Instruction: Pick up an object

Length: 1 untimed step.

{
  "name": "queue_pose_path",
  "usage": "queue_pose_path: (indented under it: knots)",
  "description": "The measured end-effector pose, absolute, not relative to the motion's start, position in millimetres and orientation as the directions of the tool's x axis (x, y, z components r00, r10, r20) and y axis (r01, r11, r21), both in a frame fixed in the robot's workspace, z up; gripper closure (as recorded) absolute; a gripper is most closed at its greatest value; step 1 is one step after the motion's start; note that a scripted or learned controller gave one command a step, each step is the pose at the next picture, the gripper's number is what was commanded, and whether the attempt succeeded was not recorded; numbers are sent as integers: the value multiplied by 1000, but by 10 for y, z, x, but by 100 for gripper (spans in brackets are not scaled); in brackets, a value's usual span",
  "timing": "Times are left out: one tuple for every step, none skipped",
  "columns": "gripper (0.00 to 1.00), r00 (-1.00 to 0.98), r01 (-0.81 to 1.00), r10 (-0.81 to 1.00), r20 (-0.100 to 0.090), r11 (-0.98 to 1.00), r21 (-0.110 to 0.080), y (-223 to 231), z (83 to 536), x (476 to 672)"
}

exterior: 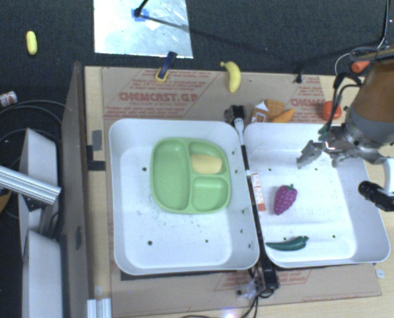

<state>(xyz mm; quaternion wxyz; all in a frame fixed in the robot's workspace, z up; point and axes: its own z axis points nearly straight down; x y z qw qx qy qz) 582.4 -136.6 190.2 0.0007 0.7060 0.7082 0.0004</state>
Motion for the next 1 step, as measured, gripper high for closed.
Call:
queue_pose_path:
  knots:
    - [0, -3, 1000, 1000, 4, 3, -9, -1012, 881, 5522]
